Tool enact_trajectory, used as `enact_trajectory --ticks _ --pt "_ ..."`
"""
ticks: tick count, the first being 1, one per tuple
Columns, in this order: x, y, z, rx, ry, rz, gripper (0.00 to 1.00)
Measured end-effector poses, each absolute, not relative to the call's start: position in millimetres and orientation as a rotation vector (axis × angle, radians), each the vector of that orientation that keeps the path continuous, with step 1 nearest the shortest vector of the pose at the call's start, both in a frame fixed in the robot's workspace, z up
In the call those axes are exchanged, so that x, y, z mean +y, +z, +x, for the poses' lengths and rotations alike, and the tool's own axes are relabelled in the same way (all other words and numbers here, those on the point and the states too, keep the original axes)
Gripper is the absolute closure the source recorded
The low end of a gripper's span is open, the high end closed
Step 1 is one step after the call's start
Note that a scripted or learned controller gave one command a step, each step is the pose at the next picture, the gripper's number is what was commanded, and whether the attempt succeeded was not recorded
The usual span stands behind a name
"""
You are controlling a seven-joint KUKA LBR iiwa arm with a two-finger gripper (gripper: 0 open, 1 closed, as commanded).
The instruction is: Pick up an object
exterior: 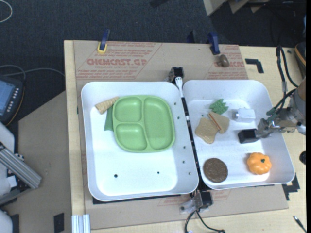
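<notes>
The orange pumpkin [259, 163] sits in the right bin [252, 88], near its front right corner, and you can take it as your landmark. Just behind it and a little to the left lies a small black block [247, 136]. The gripper [267, 128] hangs right beside that block, at the bin's right wall; you cannot tell how its jaws stand, the view being too blurred there. Left of the pumpkin lies a brown round cookie [215, 170]. Farther left, in the other bin, rests a green divided plate [144, 123].
</notes>
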State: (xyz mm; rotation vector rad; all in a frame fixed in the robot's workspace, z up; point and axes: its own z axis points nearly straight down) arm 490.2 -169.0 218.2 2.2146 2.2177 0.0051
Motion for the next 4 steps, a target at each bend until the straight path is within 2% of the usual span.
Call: enact_trajectory --ticks 1,3,4 --pt "-169 225 491.1 2.220 0.002 2.217 1.00" --pt "-84 242 561.5 2.226 0.006 2.211 1.00" --pt "-35 228 591.2 2.227 0.005 2.214 1.00"
